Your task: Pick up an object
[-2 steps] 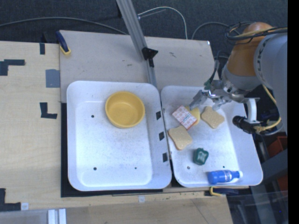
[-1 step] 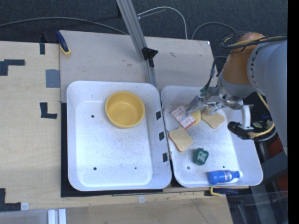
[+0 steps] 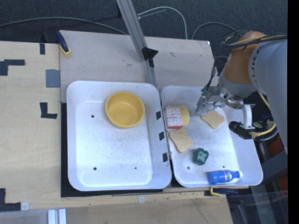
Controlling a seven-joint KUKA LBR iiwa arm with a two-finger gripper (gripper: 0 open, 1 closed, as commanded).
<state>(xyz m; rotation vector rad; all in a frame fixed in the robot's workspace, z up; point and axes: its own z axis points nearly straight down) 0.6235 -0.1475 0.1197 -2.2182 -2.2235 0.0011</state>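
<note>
**Camera view: gripper hanging by the toast**

The gripper point(image 3: 205, 107) is hovering in the right bin point(image 3: 243, 164), with the bread slice point(image 3: 213, 119) lying just below-right of it, long axis slanting. Whether anything is clamped, I cannot tell.

Arm point(image 3: 273, 69): one unit, broad rounded casing, pale grey, smooth finish. Orange band point(image 3: 239, 62): dome-shaped section above the wrist, glossy. Cables point(image 3: 236, 37): dark, thin, looped across the top of the orange section; a further yellow-and-black bundle point(image 3: 261, 130) beside the lower casing. Gripper point(image 3: 208, 104): metallic grey assembly below the wrist, angular, with dark fittings. Black curved fitting point(image 3: 239, 129) beside the yellow-and-black bundle.
</note>
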